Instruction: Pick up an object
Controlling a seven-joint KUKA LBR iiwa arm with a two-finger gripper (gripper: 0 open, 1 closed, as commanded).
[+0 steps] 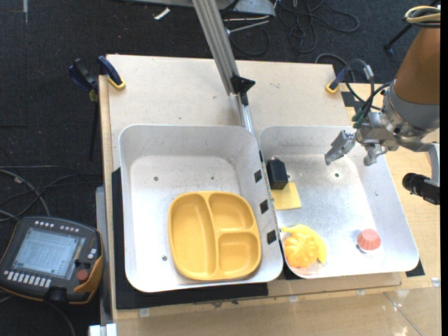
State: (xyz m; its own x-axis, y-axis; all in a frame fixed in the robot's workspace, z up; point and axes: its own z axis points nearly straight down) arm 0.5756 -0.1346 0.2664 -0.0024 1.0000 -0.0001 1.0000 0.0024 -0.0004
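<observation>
Arm (pixel 420 68) cut off by right edge, only wrist end in frame. Small black part (pixel 420 185) beside right bin (pixel 392 208) also runs off right. Teach pendant (pixel 49 257) clipped at left; screen too small to read.

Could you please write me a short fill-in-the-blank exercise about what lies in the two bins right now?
1. The yellow divided tray lies in the ____ bin of the camera view.
2. The tray has ____ compartments.
3. The small pink object lies in the right bin, to the ____ of the yellow toy.
4. The gripper is above the ____ bin.

Missing words: left; three; right; right
</observation>
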